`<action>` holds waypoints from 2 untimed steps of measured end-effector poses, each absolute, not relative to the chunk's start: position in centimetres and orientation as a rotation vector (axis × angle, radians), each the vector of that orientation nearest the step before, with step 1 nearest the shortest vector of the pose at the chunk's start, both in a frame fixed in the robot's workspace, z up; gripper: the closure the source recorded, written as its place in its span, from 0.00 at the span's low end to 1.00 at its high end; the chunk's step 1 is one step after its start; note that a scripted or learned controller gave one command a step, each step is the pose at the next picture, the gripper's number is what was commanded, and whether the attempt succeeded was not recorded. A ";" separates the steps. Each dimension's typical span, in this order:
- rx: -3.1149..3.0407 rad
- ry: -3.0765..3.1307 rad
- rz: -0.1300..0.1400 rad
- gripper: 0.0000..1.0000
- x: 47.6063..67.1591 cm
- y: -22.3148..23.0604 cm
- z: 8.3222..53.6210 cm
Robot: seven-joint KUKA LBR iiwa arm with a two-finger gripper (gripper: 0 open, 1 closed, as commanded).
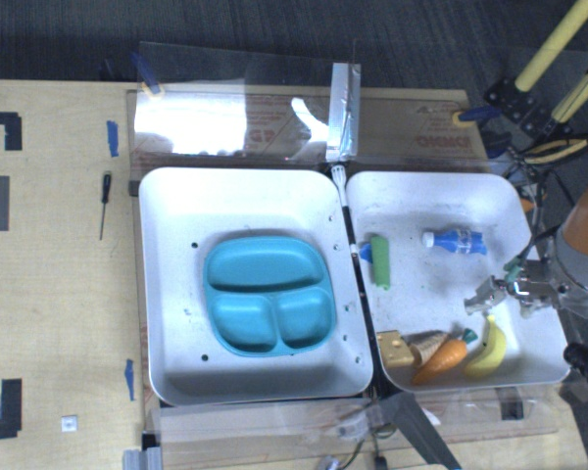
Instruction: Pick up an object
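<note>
Jaws parted and empty — nothing lifted yet.

You can see the gripper (490, 298) at the right of the frame, low in the right bin (412, 204), its fingers spread with nothing between them, just above the banana (490, 349). That banana lies at the bin's lower edge beside the carrot (443, 356) and a brown block (396, 351); a green stick (380, 260) and a small blue-and-white bottle (457, 241) sit further up. The left bin (167, 262) holds a blue divided tray (269, 294). The pick looks unstarted — closing and lifting remain. Red print on the cardboard (441, 130) behind the bins is probably a brand name, but it is too blurred to read.
</note>
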State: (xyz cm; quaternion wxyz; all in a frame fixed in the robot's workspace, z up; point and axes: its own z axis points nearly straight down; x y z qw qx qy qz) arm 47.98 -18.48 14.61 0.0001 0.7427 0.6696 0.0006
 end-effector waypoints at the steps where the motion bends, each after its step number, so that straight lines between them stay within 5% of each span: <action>1: 2.348 2.087 0.006 0.00 48.1 -19.9 9.6; 2: 2.248 2.193 0.003 0.00 52.5 -15.4 9.8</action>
